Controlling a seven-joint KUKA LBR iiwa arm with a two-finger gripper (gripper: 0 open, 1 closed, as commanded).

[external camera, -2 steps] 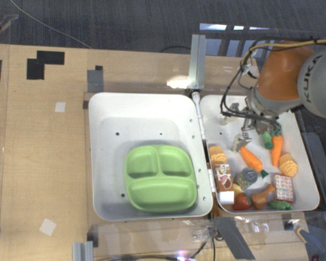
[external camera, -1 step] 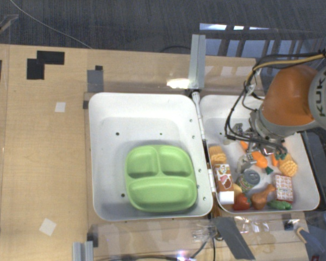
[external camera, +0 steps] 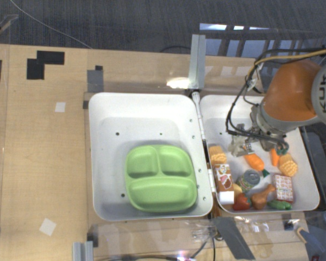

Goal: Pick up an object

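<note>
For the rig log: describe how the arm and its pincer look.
The arm is grey with a broad, rounded orange band above the wrist and dark "KU" lettering on its grey shell. Thin black cables loop beside the band. The pincer is a small grey and black metal assembly.

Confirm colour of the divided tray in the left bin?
Light green, plain, no pattern: the divided tray in the left bin, clearest in the camera view.

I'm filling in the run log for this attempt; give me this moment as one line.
phase: reach | gripper: over right bin, above toy carrot | grasp: none seen | green tray: in left bin
</note>
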